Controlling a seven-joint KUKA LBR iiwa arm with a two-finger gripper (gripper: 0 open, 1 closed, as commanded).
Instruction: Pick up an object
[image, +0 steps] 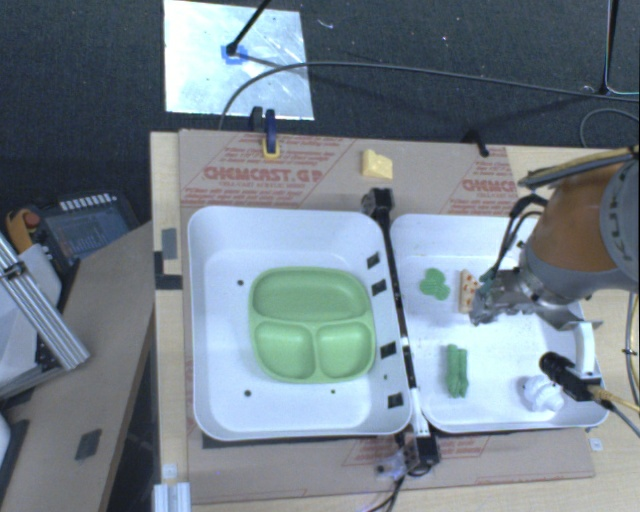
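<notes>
Camera view looks down on two shallow white plastic bins set side by side on a brown cardboard sheet (330, 160) printed with red letters. The left bin (215, 250) has smooth, rounded walls and carries a pale green plastic tray (308, 322) with three rounded compartments, one wide one toward the far edge and two smaller ones toward the near edge. In the right bin (500, 400), a small green clover-shaped piece (434, 284) lies near the far-left corner, and just beside it, toward the arm, a tan cracker-like rectangle (466, 289) with speckles has its long axis running from far edge to near edge. A green bumpy stick (456, 369) lies near the left wall, long axis also far to near. A white crumpled lump (541, 395) sits by the near-right corner. The gripper (487, 303) hangs just beside the cracker-like rectangle; I cannot tell how it is set.
</notes>
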